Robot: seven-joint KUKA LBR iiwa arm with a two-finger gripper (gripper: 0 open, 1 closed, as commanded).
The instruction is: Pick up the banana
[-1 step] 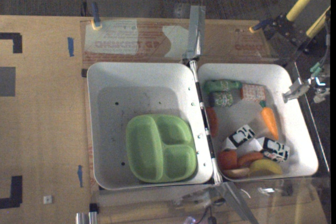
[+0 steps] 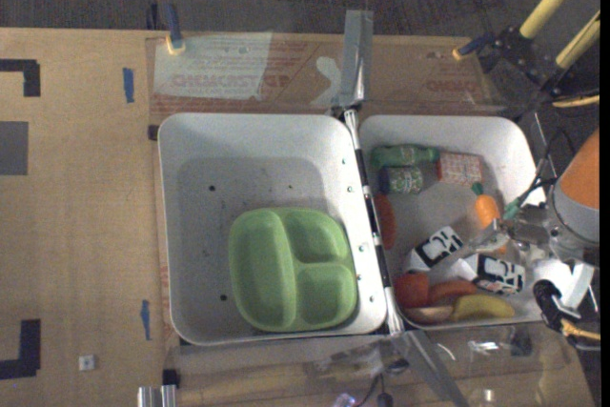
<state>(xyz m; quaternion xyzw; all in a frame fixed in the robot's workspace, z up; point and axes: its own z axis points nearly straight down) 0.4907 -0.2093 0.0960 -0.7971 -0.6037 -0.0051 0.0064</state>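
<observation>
The yellow banana (image 2: 482, 307) lies flat against the front wall of the right bin (image 2: 522, 148). My gripper (image 2: 470, 262) reaches in from the right and hangs low in that bin, just behind the banana. Its two black-and-white fingers (image 2: 440, 248) stand apart with only bin floor between them, so it is open. The banana is not between them. One finger sits a short way behind the banana's right half.
Around the banana lie a red round fruit (image 2: 412, 289) and an orange piece (image 2: 456, 289). Farther back are a small orange fruit (image 2: 486, 208), a red-white box (image 2: 460, 169), two green containers (image 2: 405, 167) and a red pepper (image 2: 384, 219). The left bin (image 2: 191, 205) holds a green divided plate (image 2: 291, 269).
</observation>
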